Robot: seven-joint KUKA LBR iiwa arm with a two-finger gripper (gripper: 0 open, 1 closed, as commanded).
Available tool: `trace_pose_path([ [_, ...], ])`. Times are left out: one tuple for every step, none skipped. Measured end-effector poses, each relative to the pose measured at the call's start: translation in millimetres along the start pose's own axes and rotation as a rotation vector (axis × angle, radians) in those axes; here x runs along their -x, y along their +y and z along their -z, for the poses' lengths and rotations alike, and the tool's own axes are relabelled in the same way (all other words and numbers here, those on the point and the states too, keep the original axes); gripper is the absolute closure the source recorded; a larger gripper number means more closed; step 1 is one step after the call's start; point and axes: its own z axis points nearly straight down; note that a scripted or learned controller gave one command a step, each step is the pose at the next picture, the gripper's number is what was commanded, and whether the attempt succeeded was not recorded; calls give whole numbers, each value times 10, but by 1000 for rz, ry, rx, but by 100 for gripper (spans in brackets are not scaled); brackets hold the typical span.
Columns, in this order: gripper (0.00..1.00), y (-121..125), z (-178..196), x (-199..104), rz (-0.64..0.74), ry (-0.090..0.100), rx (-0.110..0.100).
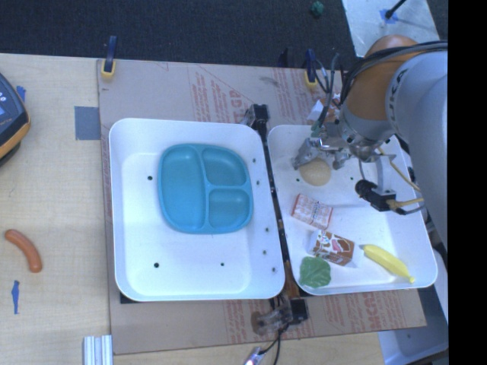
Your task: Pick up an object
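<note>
My gripper hovers at the back of the right bin, its fingers spread apart and open. A beige round bun-like object lies just in front of it, touching or nearly touching the fingertips; nothing is gripped between them. Further forward in the same bin lie a pink-and-white packet, a brown-and-white packet, a yellow banana and a green leafy piece.
The left bin holds a blue divided plate. The arm's orange band and grey body cover the right bin's back right corner. A sausage and a dark device lie on the bench to the left.
</note>
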Motion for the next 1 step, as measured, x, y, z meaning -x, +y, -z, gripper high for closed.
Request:
trace_pose_path([
  [0, -2, -1, -41, 1, 1, -2],
])
